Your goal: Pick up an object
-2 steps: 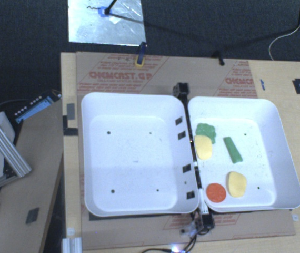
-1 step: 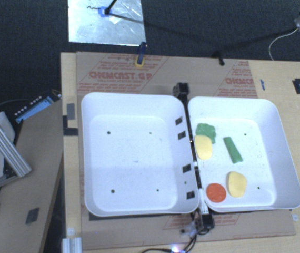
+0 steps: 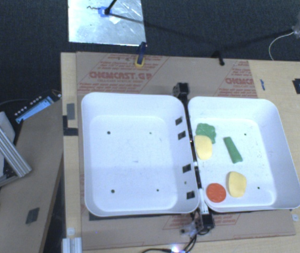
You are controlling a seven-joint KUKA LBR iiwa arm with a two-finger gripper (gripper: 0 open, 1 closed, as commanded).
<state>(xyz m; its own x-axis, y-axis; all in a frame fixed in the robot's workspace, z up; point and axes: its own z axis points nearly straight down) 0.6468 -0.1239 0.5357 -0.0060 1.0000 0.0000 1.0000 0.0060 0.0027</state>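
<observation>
Item: right bin [image 3: 286, 141], white and shallow, taken as the landmark for this entry. Contents, five pieces:
- green bar [image 3: 233, 149], lying near the bin's middle, slanted, apart from every other piece;
- yellow oval [image 3: 203, 147], at the bin's left side close to the wall;
- green lumpy piece [image 3: 205, 129], at the bin's left side toward its far edge, touching the yellow oval's upper end;
- red disc [image 3: 216, 192], at the bin's near edge, left of centre;
- yellow rounded piece [image 3: 237, 184], at the bin's near edge, just beside the red disc, whether touching could not be told.

Item: left bin [image 3: 134, 152], joined to the right bin's left wall.

Jaws: state could not be told.

Step in hand, as judged: the start of a pick attempt, with no piece lifted and all five resting on the bin floor.

Next move, as judged: the gripper would need to come in over the right bin and descend on one piece. The green bar looked the easiest choice, standing free near the bin's middle with room either side of its narrow width. The paired pieces by the walls left less room for a clean close.
</observation>
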